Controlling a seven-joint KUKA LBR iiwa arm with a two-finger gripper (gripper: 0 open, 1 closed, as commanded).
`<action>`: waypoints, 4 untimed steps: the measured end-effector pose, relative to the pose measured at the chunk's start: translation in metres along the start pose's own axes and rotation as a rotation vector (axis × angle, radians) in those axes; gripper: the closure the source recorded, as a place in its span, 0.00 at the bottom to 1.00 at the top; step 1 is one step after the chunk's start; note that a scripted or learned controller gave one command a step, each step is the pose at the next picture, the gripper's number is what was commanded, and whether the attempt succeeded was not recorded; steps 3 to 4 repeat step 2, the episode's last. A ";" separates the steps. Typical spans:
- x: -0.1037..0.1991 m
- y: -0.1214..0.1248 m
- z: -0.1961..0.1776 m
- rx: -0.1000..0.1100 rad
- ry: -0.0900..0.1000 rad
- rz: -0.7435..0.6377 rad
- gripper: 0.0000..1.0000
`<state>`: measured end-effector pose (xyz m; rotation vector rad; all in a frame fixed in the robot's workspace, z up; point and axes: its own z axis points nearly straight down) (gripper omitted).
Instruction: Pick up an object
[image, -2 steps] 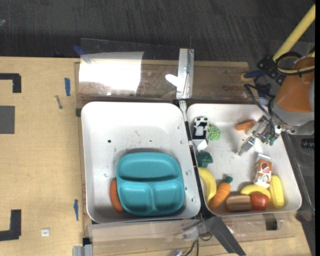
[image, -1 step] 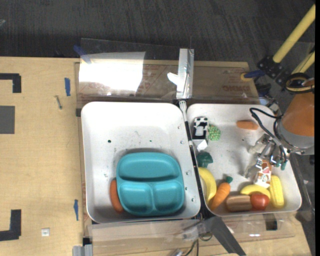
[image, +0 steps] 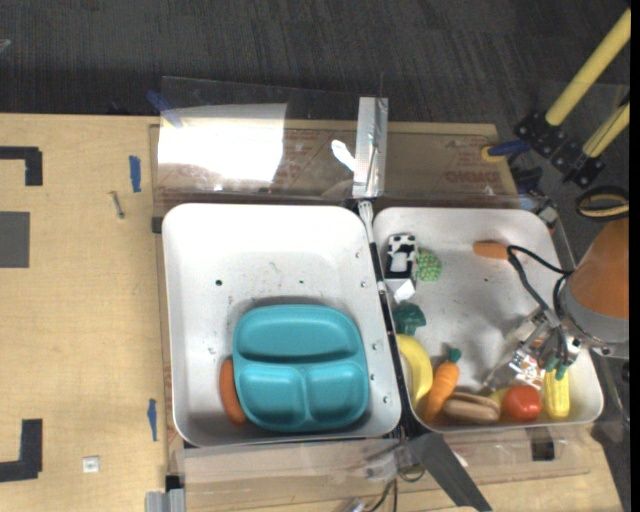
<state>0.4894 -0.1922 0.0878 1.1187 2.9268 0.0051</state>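
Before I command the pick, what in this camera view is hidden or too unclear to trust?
- Gripper: small and blurred; whether it grips anything is unreadable.
- Orange object in the left bin: mostly under the teal divided tray.
- Arm: cut off by the right edge.
- Black-and-white toy: too small to identify.

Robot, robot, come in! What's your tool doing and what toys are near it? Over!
Tool low in right bin, beside tomato and corn. Nothing seen gripped. Hot dog, carrot, banana crowd close.
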 end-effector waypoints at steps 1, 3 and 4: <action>-0.002 0.002 -0.011 -0.003 -0.006 -0.002 1.00; -0.065 0.036 -0.173 0.000 -0.008 -0.135 1.00; -0.065 0.036 -0.173 0.000 -0.008 -0.135 1.00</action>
